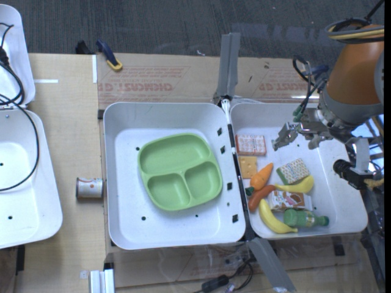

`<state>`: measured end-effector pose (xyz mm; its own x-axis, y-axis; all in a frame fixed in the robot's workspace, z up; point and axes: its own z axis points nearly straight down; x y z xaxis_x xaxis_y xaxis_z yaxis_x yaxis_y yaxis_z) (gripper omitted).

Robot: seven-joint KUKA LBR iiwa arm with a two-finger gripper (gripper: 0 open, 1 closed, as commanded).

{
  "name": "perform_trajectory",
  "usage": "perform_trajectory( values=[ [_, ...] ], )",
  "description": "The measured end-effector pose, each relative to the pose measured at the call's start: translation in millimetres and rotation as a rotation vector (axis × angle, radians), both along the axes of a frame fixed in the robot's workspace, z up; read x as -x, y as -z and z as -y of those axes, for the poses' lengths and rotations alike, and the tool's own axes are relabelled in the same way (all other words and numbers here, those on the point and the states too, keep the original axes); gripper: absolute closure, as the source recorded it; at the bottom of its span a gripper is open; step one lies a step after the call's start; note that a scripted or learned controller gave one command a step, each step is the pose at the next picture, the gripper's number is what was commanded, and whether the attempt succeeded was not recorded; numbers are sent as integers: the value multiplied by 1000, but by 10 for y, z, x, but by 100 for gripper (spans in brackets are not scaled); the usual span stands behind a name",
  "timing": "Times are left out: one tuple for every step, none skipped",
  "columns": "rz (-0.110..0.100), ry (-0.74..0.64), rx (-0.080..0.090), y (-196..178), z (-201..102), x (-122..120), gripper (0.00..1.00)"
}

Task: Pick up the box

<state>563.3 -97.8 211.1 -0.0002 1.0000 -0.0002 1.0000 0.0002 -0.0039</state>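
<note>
Overhead, two white bins [116, 163] on a wooden bench [67, 96], dark floor [153, 11] behind.

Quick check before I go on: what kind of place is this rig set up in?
Likely a robotics lab bench: two white bins, toy food such as a banana, and a cardboard sheet as a work surface.

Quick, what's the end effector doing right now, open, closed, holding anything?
End effector: hangs over the right bin; open or closed cannot be told.

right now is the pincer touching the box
Apart: the camera view shows the pincer hanging over bare bin floor, right of the box, with white floor between them.
</note>
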Motion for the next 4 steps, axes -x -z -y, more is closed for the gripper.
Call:
perform_trajectory(
  values=[
    [2,28,0,1197,471,-118,0],
    [2,-17,0,1196,578,144,0],
    [1,-12,0,1110,586,146,100],
    [2,92,1,-5,-68,404,100]
  ],
)
